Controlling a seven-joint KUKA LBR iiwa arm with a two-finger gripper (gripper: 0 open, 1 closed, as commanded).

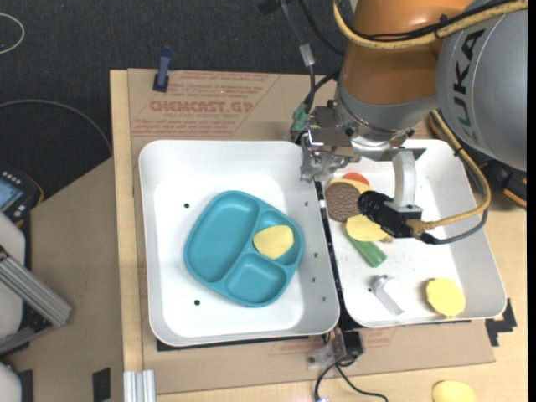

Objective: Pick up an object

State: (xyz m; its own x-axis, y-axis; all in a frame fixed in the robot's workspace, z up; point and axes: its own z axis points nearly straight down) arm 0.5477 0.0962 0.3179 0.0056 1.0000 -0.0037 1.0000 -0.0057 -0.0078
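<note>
My gripper (318, 159) hangs low over the far left corner of the right bin (477, 224), close to the wall shared by the two bins. Just right of it and nearer lie a brown round disc (340, 200) and a red piece (357, 178), partly hidden by the wrist. A pale yellow flat piece (362, 228) rests on a green stick (369, 250). Toward the front of that bin lie a small silver cylinder (387, 294) and a yellow round piece (445, 296).
The left bin (163, 224) holds a blue divided plate (230, 245) with a pale yellow chip (273, 240) in its right compartment. The big orange and grey arm covers the far part of the right bin. A blue clip (162, 69) lies on the cardboard behind the bins.
</note>
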